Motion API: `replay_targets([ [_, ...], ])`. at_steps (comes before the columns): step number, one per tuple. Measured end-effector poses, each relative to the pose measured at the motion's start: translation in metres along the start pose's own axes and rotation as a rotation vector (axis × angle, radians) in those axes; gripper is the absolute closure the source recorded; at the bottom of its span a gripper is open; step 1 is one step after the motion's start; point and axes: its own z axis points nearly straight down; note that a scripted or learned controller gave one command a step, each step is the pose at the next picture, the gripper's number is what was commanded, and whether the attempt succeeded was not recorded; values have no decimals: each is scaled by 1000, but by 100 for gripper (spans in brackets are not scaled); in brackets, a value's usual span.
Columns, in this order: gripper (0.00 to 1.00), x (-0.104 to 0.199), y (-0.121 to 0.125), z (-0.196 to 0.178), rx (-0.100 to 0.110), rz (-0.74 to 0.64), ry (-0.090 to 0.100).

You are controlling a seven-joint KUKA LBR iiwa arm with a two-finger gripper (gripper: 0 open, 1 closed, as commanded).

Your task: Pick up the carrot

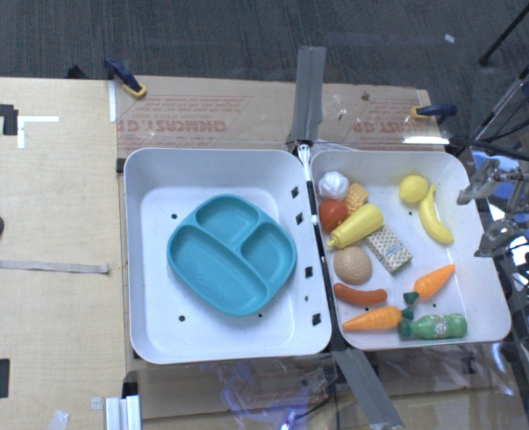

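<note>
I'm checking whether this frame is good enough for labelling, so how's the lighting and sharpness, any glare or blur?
In the camera view, lighting is even and soft over both white bins; the blue divided plate and the carrot look sharp with faint shadows. The gripper at the right edge is dim and cluttered, hard to read. Purple glare shows on the bench's near edge.

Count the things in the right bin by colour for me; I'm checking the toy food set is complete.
Orange: 2, a carrot and a second carrot
Yellow: 3, lemon, banana, bottle
Red: 2, tomato, sausage
Green: 1, bottle
White: 1, garlic
Tan: 1, bread roll
Patterned: 2, waffle piece, box
Total: 12
</note>
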Motion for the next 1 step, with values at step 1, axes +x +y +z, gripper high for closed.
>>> replay_targets([
  [1,0,37,-29,126,-1,-193,1],
])
